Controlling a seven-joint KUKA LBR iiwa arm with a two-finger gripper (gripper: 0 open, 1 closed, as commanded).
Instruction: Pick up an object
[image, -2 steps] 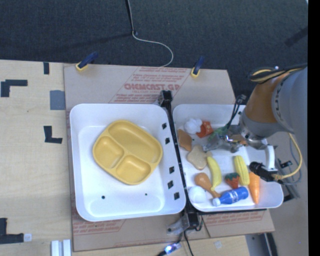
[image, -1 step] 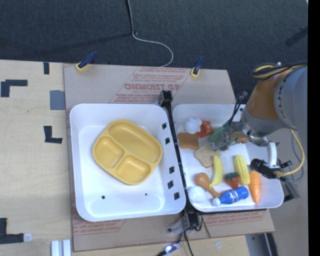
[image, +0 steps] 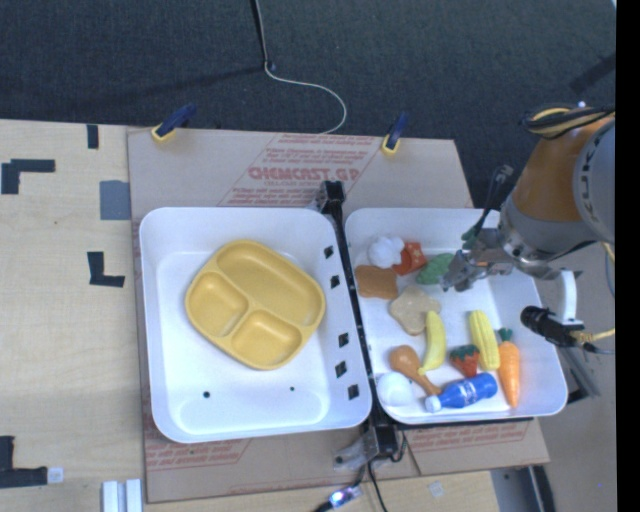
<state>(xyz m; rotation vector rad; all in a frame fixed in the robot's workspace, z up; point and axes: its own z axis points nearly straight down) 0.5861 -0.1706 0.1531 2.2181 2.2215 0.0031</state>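
The right bin (image: 540, 300) holds several toy foods. Among them are a green piece (image: 435, 268), a white and red piece (image: 390, 251), a brown bun (image: 375, 282), a beige cookie (image: 412, 310), a banana (image: 433, 340), a corn cob (image: 484, 338), a carrot (image: 510, 372), a drumstick (image: 409, 364) and a blue bottle (image: 465, 392). My gripper (image: 463, 274) hangs low over the bin's upper right part, just right of the green piece. I see nothing held in it.
A yellow divided plate (image: 255, 302) lies in the left bin (image: 170, 330). A black divider with clips (image: 345, 300) runs between the bins. A black part of the arm (image: 545, 325) juts over the right bin's right rim.
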